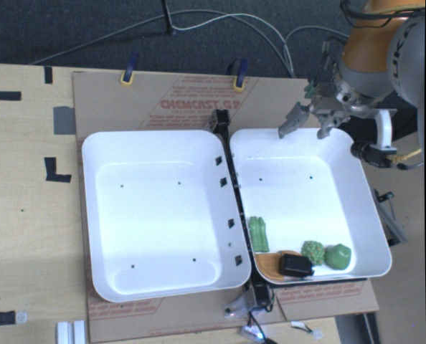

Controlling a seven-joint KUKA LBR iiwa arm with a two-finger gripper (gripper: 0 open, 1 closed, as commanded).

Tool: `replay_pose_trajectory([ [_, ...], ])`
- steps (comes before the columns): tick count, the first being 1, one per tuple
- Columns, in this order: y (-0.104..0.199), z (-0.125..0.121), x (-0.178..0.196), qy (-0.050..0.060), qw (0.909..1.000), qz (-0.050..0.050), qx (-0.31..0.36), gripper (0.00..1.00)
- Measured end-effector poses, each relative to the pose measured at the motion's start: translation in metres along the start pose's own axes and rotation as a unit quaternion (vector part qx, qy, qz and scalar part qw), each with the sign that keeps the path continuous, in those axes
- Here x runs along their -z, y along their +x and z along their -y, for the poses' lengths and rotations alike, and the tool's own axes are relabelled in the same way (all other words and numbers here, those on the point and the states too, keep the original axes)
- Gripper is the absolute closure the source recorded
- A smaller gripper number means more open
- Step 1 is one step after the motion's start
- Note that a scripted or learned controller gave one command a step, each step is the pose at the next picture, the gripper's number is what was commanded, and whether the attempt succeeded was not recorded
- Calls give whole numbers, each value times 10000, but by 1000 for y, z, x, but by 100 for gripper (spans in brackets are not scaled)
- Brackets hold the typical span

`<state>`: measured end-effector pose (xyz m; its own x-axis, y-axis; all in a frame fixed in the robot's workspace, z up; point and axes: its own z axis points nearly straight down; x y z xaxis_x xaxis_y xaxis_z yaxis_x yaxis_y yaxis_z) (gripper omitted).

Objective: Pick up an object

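The gripper [307,125] hangs with fingers apart and nothing between them above the right bin's [356,192] far rim, well apart from the toys [315,252] clustered at its near edge.

Bench [26,192]: pale wood, black tape marks at frame left.
On it: cardboard sheet [191,102], centre, bearing two white bins [155,145].

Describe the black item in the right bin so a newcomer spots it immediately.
Look in the right bin, at its near edge where the objects cluster. The black item lies on a tan wooden piece, left of the bumpy green ball. It is the sole dark object among green neighbours.
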<state>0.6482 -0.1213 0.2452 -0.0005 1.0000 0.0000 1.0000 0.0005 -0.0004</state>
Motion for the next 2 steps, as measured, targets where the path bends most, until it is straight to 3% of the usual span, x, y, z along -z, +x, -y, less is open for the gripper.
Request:
replay_pose_trajectory([
  [1,102,31,94,-49,10000,-4,38,0],
  [2,98,32,99,-1,10000,0,3,100],
])
